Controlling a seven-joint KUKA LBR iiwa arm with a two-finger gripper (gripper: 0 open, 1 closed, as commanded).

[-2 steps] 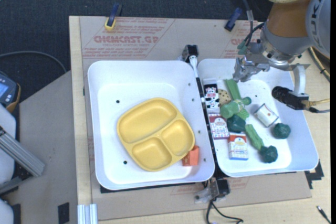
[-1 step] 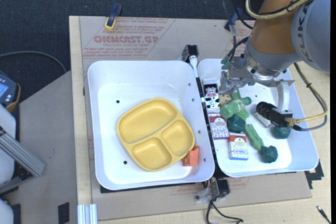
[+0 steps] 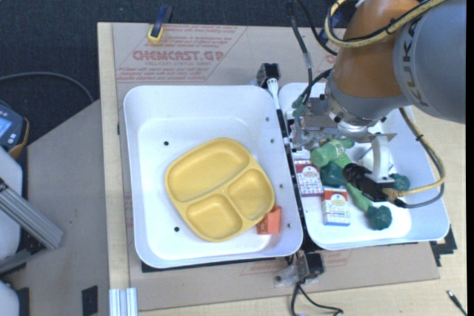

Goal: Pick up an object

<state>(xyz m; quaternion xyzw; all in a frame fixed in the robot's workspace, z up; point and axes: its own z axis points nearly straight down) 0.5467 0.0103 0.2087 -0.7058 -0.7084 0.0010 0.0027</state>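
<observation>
One pincer hangs low over the far-left corner of the right-hand shallow white plastic bin, tucked under the grey wrist and its orange band; that bulk hides its tip, so I cannot tell whether it stands wide or narrow, and nothing can be seen held in it. Just beside it, on the near side, lies a pale green rounded plastic toy, the closest candidate for the pick, since the arm seems aimed at this crowded corner. Touching that toy lies a dark teal dumbbell-shaped toy, slanting toward the bin's near edge. Two small red-and-white printed cartons lie flat: one against the wall between the bins, the other nearer the front. This tight clustering may make a clean single grab awkward. Further out, the left-hand shallow white plastic bin holds a yellow three-compartment plastic plate with a small orange block at its near-right rim, both well apart from the arm. Both bins rest on the pale bench
</observation>
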